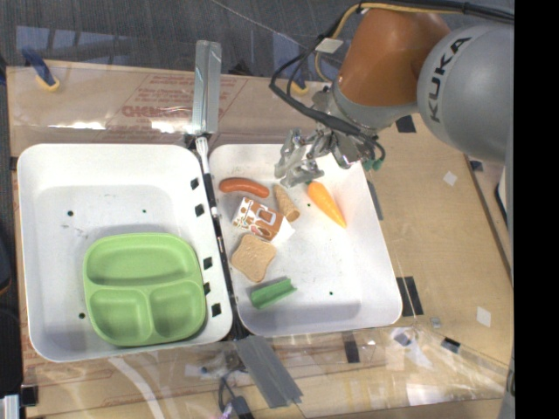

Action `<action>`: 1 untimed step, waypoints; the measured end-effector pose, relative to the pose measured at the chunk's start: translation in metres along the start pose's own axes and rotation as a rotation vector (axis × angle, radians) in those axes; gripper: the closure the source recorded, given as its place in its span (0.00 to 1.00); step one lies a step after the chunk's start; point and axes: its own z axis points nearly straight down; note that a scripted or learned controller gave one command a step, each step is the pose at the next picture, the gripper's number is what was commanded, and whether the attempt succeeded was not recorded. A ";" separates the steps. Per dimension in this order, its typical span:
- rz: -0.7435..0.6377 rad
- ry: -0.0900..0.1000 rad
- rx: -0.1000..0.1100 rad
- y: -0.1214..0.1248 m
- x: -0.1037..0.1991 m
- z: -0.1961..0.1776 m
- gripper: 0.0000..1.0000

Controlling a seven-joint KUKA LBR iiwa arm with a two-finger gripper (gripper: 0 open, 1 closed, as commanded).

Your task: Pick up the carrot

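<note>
The arm reaches in from the right, its orange band (384,55) high above the right bin (367,269), and the gripper (301,166) hangs over the bin's upper middle. Whether the fingers are parted or closed cannot be told from this angle; nothing is seen between them.

The carrot (327,202) lies on the floor of the right bin, just below and to the right of the gripper, its thick end up-left toward the gripper and its tip pointing down-right. It sits on the bin floor, free of the fingers.

Now the neighbours. Just left of the carrot lies a brown ice-cream cone (287,203), close beside it but apart. Further left, a sausage (244,186) lies nearly level near the bin's left wall. Below the sausage sits a small printed packet (256,218), and under that a slice of toast (253,257), its top corner touching or overlapping the packet. Lowest of all is a green block (272,292), tilted, near the bin's bottom edge. Nothing lies on the carrot or covers it; the cone is the nearest thing.

Over in the left bin (52,190), a green divided tray (144,288) rests in the lower half.

The count: two bins, one carrot, one cone, one sausage, one packet, one toast slice, one green block, one tray.
</note>
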 end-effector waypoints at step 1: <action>-0.477 0.017 -0.015 0.001 -0.016 0.011 1.00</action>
